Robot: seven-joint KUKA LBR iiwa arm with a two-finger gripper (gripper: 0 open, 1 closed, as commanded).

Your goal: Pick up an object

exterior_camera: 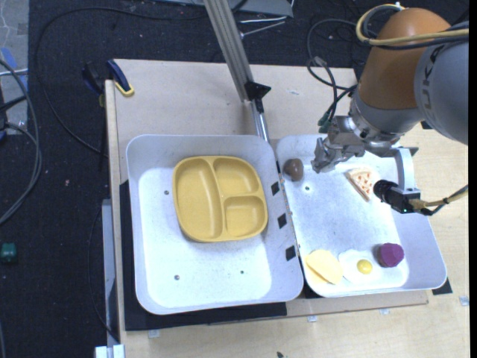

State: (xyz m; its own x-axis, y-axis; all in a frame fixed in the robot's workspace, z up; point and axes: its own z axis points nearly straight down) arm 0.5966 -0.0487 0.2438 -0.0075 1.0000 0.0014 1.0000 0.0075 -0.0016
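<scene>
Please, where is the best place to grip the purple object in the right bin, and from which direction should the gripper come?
Probably from straight above, closing across the middle of the purple object. It looks small and rounded, so no side seems better by shape. It lies close to the right bin's near-right rim, with the fried egg just beside it, so fingers likely fit best along the line that avoids both. The gripper is at the far end.
</scene>
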